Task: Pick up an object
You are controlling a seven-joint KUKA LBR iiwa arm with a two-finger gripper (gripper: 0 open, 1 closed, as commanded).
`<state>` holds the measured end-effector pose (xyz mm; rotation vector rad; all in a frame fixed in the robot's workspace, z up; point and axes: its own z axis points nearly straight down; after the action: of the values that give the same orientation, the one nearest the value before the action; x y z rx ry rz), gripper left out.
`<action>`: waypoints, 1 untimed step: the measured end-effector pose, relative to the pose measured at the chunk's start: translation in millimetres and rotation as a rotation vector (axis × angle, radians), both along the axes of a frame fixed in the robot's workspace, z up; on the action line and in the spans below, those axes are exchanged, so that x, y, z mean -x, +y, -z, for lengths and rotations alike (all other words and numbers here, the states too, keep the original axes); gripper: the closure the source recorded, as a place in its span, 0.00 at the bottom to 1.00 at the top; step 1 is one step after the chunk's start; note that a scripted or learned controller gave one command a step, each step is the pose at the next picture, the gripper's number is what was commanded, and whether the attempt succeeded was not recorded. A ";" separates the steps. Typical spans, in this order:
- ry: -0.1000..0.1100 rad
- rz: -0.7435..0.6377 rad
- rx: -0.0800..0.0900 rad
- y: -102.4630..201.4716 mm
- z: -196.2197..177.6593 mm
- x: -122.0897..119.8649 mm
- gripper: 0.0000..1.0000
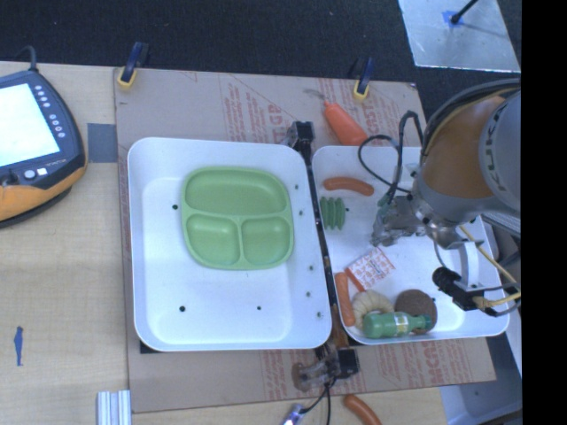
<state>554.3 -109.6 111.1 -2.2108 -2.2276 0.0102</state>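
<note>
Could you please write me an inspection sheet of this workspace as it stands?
Surface: wooden bench under a cardboard sheet.
Job's things: right bin holds a sausage, green ridged piece, red-and-white packet, carrot, green bottle and brown disc.
Clutter: green divided plate in the left bin; a second carrot on the cardboard.
Grippers: gripper over the right bin.
Cables: black cable looping by the wrist.
Surroundings: handheld controller at left; clamps.

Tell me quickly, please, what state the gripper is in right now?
Gripper: over the right bin; open or shut cannot be told.
</note>
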 end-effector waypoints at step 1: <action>-0.005 0.003 -0.002 41.4 -120.9 -23.7 1.00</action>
<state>578.1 -68.3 231.9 -2.2157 -2.2256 0.0020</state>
